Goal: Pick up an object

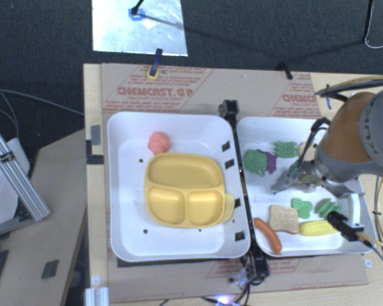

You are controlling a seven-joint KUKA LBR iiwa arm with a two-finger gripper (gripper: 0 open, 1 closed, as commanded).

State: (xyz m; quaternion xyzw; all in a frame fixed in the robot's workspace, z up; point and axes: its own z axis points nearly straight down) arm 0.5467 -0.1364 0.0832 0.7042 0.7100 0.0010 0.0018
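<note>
We see the gripper point(285, 183) low over the right bin point(351, 250), just below the purple toy point(269, 160) and the green leafy toy point(255, 161), though we cannot tell its state. Further below the purple toy lie a bread slice point(284, 218), a sausage point(269, 234) and a corn cob point(318, 228). Left of it, the left bin point(124, 171) bears a yellow tray point(185, 190) and a pink ball point(158, 142).

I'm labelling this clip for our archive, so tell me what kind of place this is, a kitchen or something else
Probably a robotics lab bench, not a kitchen. The arm reaches into the right white bin of toy foods, such as a corn cob and a sausage. Loose cables and an aluminium frame stand alongside.
</note>
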